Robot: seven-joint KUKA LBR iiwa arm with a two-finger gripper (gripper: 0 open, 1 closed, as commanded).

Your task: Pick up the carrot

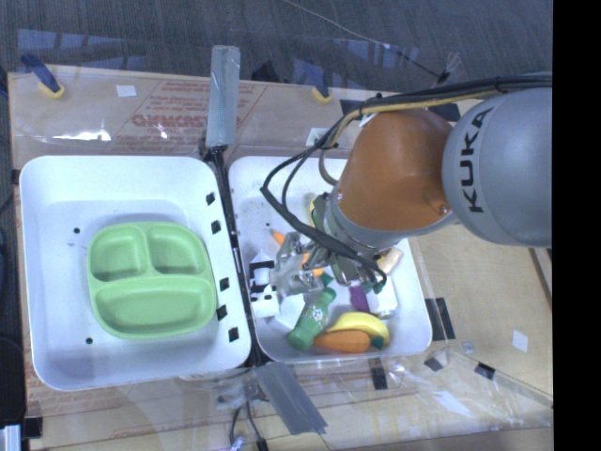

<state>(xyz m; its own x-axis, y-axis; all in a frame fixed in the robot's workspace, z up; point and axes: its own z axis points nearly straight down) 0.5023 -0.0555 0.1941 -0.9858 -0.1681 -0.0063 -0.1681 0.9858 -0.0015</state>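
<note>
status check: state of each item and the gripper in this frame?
carrot: lying flat at the right bin's near edge, not gripped.
banana: lying against the carrot.
green bottle: lying tilted, beside the carrot.
green tray: flat in the left bin, compartments bare.
gripper: low in the right bin, beyond the carrot; grasp not discernible.

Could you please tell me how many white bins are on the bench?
2: the left bin holds a green divided plate; the right bin holds the toy food under the arm.
</note>
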